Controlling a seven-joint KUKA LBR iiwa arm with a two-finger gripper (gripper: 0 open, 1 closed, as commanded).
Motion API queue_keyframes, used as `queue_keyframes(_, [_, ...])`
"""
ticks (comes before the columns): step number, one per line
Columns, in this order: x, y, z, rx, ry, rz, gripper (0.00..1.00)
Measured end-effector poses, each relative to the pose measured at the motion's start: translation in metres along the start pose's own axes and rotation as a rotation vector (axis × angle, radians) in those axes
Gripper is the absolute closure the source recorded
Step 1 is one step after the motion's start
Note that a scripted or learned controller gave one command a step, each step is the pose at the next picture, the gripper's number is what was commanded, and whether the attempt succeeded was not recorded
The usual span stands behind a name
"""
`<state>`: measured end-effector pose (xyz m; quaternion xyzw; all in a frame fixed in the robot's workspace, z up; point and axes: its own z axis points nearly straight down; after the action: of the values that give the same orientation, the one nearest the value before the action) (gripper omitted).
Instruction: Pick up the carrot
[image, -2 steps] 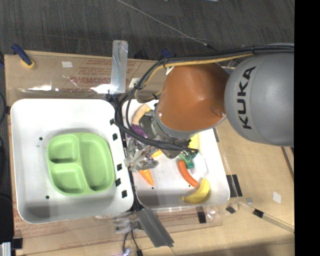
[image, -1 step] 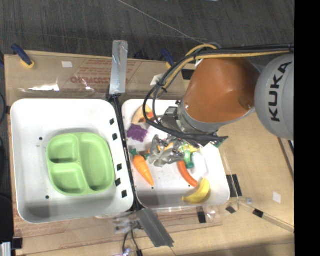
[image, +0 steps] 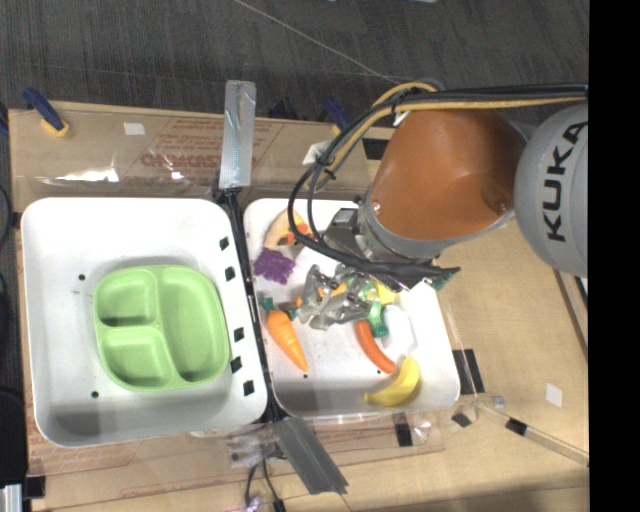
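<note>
Right bin (image: 440, 372) as landmark: holds all the toy food. Carrot (image: 286, 338) lies flat on the floor of the right bin, toward its left wall, green top pointing up-left, orange tip pointing down-right. Nothing on top of it. Jaws (image: 322, 303) are down inside the right bin, just right of the carrot's green top, near but not on it; cannot tell whether released or clenched, the metal parts blur together with the clutter. No item seen between them.

Other stuff in the right bin: purple grapes (image: 274, 265) near the upper left corner, above the carrot. Second orange piece with green end, a pepper or carrot-like toy (image: 374, 344), right of the jaws. Banana (image: 397, 385) at the lower right corner, touching the front wall. More small coloured items under the wrist, too hidden to name.

Arm (image: 450, 175) covers the upper right part of the right bin. Left bin (image: 50, 230) sits beside the right bin, carrying a green divided plate (image: 160, 325)
</note>
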<state>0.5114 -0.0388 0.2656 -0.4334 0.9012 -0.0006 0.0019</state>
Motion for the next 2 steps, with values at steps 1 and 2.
queue_keyframes(1, [-0.028,-0.024,0.074,-0.01,0.005,-0.07,1.0])
queue_keyframes(2, [-0.013,-0.051,-0.002,0.004,0.0,-0.141,1.0])
